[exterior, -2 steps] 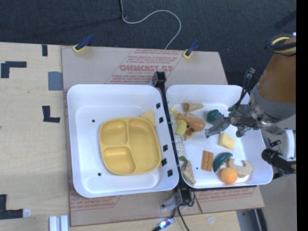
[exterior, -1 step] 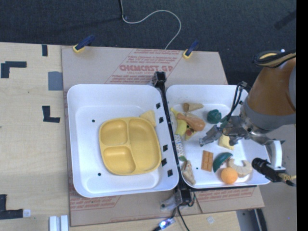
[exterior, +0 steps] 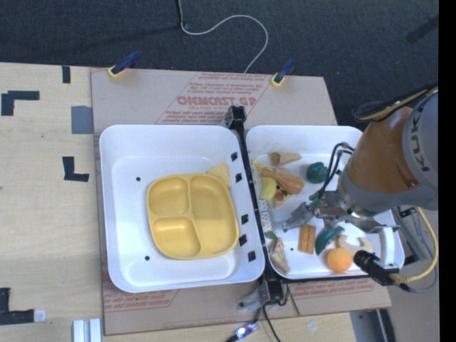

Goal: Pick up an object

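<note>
The right-hand white bin point(exterior: 349, 132) holds a scatter of small toy food pieces, and any of them could be the object to pick up. Near the bin's lower right corner sits a round orange fruit point(exterior: 340, 260). Just above it lies a teal piece point(exterior: 328, 236), and to the left of that an upright orange block point(exterior: 306, 239). Closer to the bin's left wall are a long brown sausage-like piece point(exterior: 283, 179), a yellow piece point(exterior: 268, 189) touching it, and a tan cone-shaped piece point(exterior: 288, 159) higher up. A dark green round piece point(exterior: 316, 170) rests near the middle top. A pale, beige piece point(exterior: 277, 254) lies by the lower left wall.

The jaws point(exterior: 305, 214) hang low over the middle of this bin, just above the orange block and beside the teal piece. Whether they are open or closed cannot be told, and nothing is visibly held between them. The grey arm with its orange band point(exterior: 385, 155) reaches in from the right, covering part of the bin.

The left-hand white bin point(exterior: 121, 144) holds a yellow divided tray point(exterior: 191, 214) with three compartments, lying flat near its centre. A small pale yellow piece point(exterior: 220, 172) touches the tray's upper right edge.

Both bins sit side by side on a cardboard sheet point(exterior: 206, 98) with red printing, laid on a light wooden table point(exterior: 43, 184).
</note>
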Motion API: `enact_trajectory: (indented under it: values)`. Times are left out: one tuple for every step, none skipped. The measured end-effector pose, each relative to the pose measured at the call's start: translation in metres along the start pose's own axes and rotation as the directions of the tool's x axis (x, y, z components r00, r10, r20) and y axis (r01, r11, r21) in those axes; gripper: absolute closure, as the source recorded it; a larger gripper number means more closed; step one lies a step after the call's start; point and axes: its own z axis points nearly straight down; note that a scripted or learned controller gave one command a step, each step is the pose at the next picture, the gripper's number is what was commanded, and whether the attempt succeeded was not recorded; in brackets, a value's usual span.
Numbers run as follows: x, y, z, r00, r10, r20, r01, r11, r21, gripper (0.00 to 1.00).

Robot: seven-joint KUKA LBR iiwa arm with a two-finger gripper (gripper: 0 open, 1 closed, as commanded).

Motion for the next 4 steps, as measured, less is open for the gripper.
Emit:
enact_trajectory:
  values:
    - [0.006, -0.001, 0.046, 1.0, 0.004, 0.007, -0.004, 1.0, -0.008, 0.0]
    - [0.002, 0.0, 0.06, 1.0, 0.005, 0.01, -0.005, 1.0, -0.013, 0.0]
    - [0.004, -0.001, 0.05, 1.0, 0.003, 0.006, -0.002, 1.0, -0.011, 1.0]
    - [0.002, -0.006, -0.01, 1.0, 0.0, 0.002, 0.0, 1.0, -0.01, 1.0]
